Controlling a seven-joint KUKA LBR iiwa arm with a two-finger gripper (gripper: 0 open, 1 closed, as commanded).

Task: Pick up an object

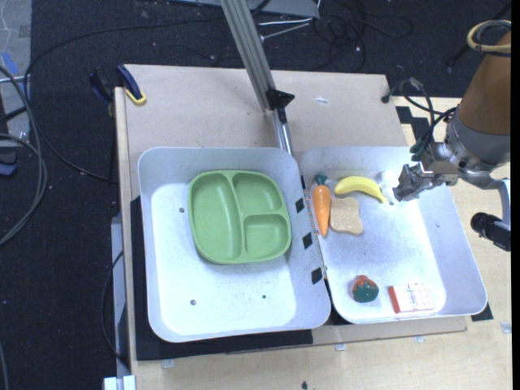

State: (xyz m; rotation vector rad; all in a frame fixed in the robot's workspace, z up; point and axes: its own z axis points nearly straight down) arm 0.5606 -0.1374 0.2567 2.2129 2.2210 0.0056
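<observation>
- The table is a flat tan board carrying two shallow white bins side by side.
- The left bin holds a smooth green plastic plate split into three compartments.
- The right bin holds the likely pickings: a small red-and-white flat box, a tan slice of toast, a curved yellow banana, a tapered orange carrot touching the toast, and a round red-and-green fruit.
- The hand hovers low just beside the banana's right tip; whether it is open or closed cannot be told.
- Nothing appears lifted, so by my judgement the grasp and the lift are both left to do.
</observation>
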